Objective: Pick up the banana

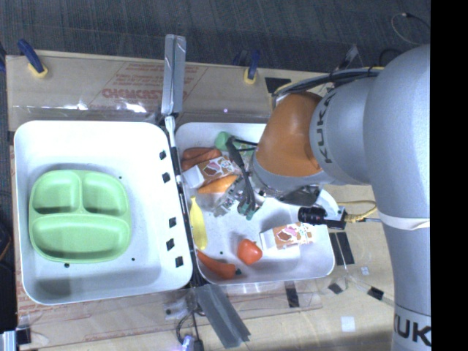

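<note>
End effector (pixel 238 196) hovered low in the right bin (pixel 322 269); finger state could not be determined. Banana (pixel 197 224) lay at its eight o'clock, against the bin's left wall. Risk judged: crowding packets (pixel 219 168) and wall may spoil the grasp.

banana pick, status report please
Gripper low in right bin, nothing seen between fingers. Banana flat by the bin's left wall, ungrasped. Orange carrot and small carton crowd the gripper.

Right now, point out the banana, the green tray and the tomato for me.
banana (pixel 197 224): camera view, middle of its yellow curve.
green tray (pixel 79 214): camera view, ridge between its compartments.
tomato (pixel 249 251): camera view, centre of its red skin.
</note>
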Motion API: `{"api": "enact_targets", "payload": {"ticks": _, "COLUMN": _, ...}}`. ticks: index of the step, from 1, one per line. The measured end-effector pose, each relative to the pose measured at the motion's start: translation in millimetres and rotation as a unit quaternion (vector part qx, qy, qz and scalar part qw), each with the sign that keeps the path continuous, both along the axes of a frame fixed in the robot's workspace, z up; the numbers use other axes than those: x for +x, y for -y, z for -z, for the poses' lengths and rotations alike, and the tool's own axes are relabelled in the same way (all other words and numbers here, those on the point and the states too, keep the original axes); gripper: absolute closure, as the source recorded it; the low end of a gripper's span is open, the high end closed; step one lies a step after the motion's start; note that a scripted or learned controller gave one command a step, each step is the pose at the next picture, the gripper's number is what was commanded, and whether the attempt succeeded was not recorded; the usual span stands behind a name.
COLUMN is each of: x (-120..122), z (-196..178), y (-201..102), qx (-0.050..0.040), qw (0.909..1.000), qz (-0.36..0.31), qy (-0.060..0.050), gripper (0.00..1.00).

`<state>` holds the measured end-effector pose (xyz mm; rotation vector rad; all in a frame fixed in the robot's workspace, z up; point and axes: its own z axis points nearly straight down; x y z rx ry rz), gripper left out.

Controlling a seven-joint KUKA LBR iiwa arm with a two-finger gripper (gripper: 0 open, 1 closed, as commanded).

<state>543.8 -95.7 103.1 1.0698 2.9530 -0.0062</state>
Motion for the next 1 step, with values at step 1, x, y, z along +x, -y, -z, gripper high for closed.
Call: {"api": "enact_targets", "payload": {"ticks": 1, "x": -16.2, "z": -89.3, "y": -82.3, "qx": 0.0022, "qw": 0.9996, "qz": -0.029, "qy": 0.000, "gripper": 1.00}}
